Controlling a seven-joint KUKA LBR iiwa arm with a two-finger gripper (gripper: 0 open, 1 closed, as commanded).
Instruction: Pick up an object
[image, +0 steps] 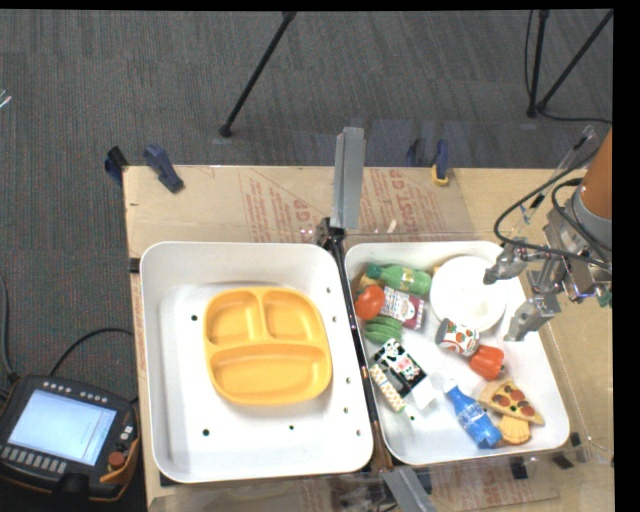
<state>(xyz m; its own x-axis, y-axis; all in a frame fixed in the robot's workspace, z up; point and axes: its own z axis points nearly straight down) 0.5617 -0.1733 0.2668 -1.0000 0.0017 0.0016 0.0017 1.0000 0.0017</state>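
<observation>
Left to right. Teach pendant (65, 432) sat on the floor at lower left, screen lit, text too small to read. Surface (260, 200) carried printed lettering along its back strip, reversed and not legible to me. Left bin (160, 400) held a yellow divided tray (267, 343), flat, roughly centred. Right bin (555, 425) held the pickable clutter: green bottle (400, 278) lying near the back left, red-labelled packet (403, 306) just beside it, black-and-white cow-print carton (400, 366) near the divider, white plate (470, 292) at back, small strawberry-print cup (458, 337) just in front of the plate, blue bottle (472, 416) and pizza slice (513, 400) near the front right. No brand text readable on any of them. My arm came in from the right, wrist high, end effector (518, 295) over the right edge of the plate, fingers spread apart, nothing between them.
</observation>
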